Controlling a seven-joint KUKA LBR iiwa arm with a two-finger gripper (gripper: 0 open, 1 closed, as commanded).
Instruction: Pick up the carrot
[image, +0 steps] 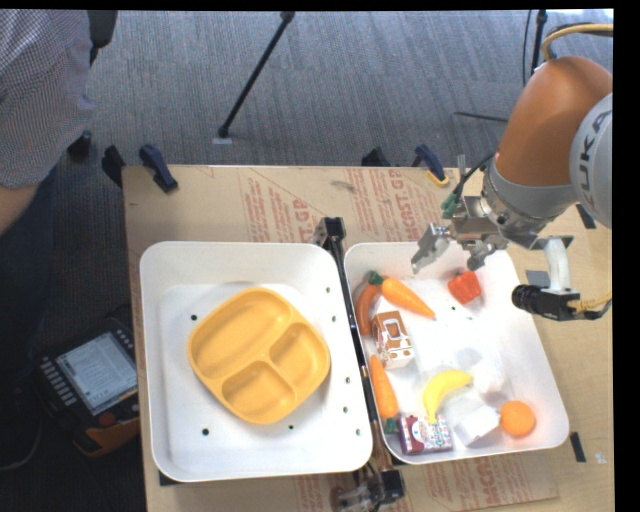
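Note:
An orange carrot (407, 295) with a green top lies tilted in the far left part of the right bin (530, 345). Two more carrot-like pieces are close by: one (365, 304) against the bin's left wall and one (384, 387) further forward. My gripper (452, 254) hangs over the bin's far edge, up and to the right of the carrot. It is open with nothing between its fingers (428, 249).
A red piece (465, 288) sits just under the gripper. A small printed box (394, 337), a banana (445, 385), a white block (474, 422), a purple carton (425, 435) and an orange ball (517, 418) share the right bin. A yellow divided plate (260, 355) lies in the left bin (170, 300).

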